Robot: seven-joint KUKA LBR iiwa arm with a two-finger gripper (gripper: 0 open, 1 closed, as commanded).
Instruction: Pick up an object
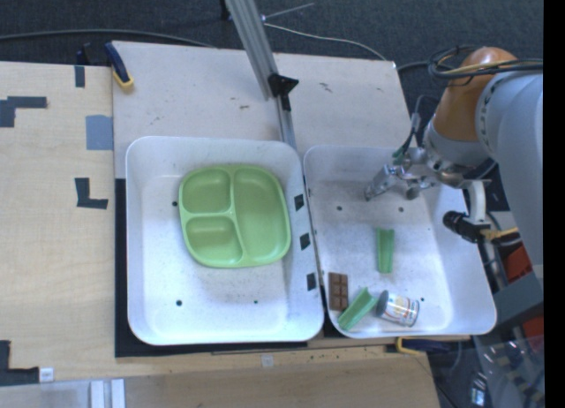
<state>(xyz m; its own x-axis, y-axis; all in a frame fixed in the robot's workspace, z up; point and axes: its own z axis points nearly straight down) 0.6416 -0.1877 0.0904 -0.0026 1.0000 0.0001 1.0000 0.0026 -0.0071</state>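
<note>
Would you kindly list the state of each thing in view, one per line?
Gripper: low over the right bin's far end, nothing visibly held.
Green divided plate: flat in the left bin.
Green stick: lying mid right bin.
Green wedge: lying near the front wall.
Brown bar: flat beside the wedge.
Small can: on its side.

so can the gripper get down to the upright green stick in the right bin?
Probably yes. The gripper hangs above the right bin just beyond the green stick, which lies apart from the other items.
</note>
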